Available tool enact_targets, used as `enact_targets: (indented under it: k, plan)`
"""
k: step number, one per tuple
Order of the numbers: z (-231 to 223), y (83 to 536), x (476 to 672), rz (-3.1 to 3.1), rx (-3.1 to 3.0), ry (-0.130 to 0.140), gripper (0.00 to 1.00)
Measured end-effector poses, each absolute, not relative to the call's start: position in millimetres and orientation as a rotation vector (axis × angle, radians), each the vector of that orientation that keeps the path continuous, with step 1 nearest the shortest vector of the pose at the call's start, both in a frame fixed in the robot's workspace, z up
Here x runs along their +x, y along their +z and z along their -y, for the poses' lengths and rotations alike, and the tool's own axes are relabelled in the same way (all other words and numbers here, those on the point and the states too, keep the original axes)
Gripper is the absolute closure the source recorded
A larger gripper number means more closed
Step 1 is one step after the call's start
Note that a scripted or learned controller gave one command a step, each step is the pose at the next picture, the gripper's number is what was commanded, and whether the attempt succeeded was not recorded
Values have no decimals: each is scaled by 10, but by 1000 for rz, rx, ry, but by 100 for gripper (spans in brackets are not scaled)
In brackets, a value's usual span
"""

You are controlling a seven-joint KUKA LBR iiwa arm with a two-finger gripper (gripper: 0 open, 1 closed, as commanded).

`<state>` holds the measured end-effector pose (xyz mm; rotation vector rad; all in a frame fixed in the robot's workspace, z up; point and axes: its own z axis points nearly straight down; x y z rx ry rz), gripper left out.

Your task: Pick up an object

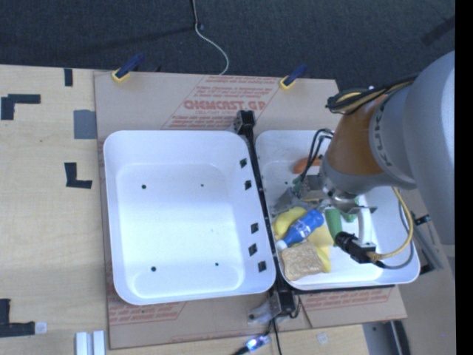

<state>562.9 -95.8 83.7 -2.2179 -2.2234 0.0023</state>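
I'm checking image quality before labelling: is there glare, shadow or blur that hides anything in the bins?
Camera view: the left bin floor is washed out bright, its detail lost; the arm looms large and soft-edged, covering part of the right bin; the blue bottle and tan sponge stay legible.

We see a pale wooden counter (44, 220) with black tape marks (74, 176) at nine o'clock and a grey patch (85, 123) at ten. A brown cardboard sheet (214, 102) printed in red lies on it. Two yellow-and-blue clamps (127, 67) pin its far edge at eleven and one o'clock. A thin cable (207, 35) crosses the dark carpet (89, 13) at twelve.
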Motion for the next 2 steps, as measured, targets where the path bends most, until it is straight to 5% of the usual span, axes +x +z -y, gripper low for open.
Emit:
enact_targets:
  k: [1,2]
  plan:
    - [975,915,5636,2221,-2218,5,100]
    - [528,1887,6226,2234,-2217,-9,100]
